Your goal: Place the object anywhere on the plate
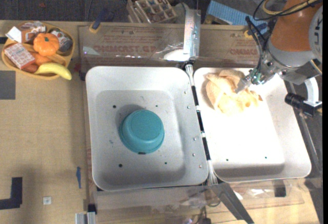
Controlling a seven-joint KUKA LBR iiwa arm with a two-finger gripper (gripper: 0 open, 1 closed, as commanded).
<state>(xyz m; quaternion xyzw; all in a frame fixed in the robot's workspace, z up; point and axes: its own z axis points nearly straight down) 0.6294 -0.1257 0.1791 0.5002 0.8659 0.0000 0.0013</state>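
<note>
- Plate [143,131], teal, round and smooth, sits in the left bin [102,89].
- Pale yellow crumpled cloth [228,94] in the right bin [266,141], long axis running left-right.
- Gripper [254,79] touches the cloth's right end; can't tell its state.

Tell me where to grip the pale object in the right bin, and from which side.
Probably its near, right edge, from above: the pale object lies flat and crumpled in the right bin, and the gripper sits there.

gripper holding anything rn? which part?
Cannot tell. The gripper sits at the right edge of the pale yellow object in the right bin; no grasp is visible.
</note>
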